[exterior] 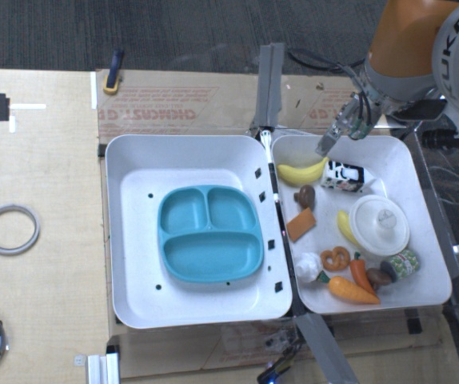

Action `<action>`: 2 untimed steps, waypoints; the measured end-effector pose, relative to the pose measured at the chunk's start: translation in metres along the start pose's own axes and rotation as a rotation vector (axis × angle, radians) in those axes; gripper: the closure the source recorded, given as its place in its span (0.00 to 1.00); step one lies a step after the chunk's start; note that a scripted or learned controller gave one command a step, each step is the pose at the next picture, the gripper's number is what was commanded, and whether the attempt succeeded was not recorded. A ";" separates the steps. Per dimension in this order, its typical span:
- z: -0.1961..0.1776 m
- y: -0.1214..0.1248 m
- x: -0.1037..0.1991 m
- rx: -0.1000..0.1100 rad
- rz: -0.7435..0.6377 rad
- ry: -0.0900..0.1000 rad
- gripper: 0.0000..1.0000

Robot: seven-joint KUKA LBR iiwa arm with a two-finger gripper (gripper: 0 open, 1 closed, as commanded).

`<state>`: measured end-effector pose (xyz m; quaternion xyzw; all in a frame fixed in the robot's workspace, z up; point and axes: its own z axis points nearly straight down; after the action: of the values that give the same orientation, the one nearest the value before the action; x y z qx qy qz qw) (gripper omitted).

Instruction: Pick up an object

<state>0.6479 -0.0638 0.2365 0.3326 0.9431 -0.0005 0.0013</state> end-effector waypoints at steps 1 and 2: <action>0.006 0.028 0.076 0.000 -0.010 0.002 1.00; 0.045 0.074 0.066 0.001 0.070 0.001 1.00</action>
<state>0.6429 0.0349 0.1913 0.3653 0.9309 -0.0006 0.0009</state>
